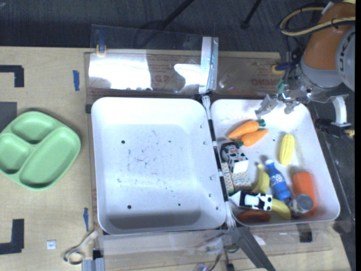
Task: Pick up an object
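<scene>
Wooden bench boards (45, 66) are carrying two white bins side by side, with a dark floor lying beyond the far edge. Over the right bin's (327, 174) far edge the gripper (277, 103) is hovering, its two metal fingers spread apart with nothing between them. Behind it the grey arm (330, 55) with its orange band is reaching in from the right, looped by a yellow cable.

Just below the gripper, near the right bin's far left corner, two carrots (248, 132) are lying side by side and touching, their long axes slanting from near-left up to far-right, green tops pointing toward the gripper. A corn cob (287, 148) is resting to their right, its long axis running from far to near. Toward the near edge a blue bottle (277, 183) is leaning over a banana (265, 182), and an orange can (303, 189) is lying close to the near right corner. Along the bin's left wall small printed boxes (234, 165) are sitting in a jumble, and a black-and-white toy (256, 201) is lying at the near left corner.

The left bin (101, 117) is showing faint scuffs on its floor. Clear plastic sheeting (146, 66) is standing behind it. A green divided plate (36, 149) is sitting near the bench's left edge.
</scene>
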Robot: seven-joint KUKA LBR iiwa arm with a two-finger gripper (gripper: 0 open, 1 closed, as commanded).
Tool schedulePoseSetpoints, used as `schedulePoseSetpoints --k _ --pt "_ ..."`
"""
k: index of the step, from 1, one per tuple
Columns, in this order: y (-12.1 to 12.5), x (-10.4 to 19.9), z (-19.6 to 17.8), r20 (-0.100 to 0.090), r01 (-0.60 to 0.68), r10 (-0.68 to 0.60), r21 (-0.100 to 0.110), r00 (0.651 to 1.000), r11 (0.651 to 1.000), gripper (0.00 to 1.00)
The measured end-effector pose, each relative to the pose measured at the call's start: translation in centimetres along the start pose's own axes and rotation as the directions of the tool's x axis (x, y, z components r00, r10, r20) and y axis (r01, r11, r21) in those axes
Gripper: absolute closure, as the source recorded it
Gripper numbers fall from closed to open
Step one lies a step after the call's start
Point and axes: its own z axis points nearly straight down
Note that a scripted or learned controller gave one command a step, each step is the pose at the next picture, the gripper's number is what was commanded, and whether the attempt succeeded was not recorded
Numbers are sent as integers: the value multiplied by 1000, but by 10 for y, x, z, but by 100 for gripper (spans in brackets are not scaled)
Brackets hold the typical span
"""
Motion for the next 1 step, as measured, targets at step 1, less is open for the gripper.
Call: schedulePoseSetpoints --k 1 --pt "7 13 52 5 102 -102 -14 995 995 0"
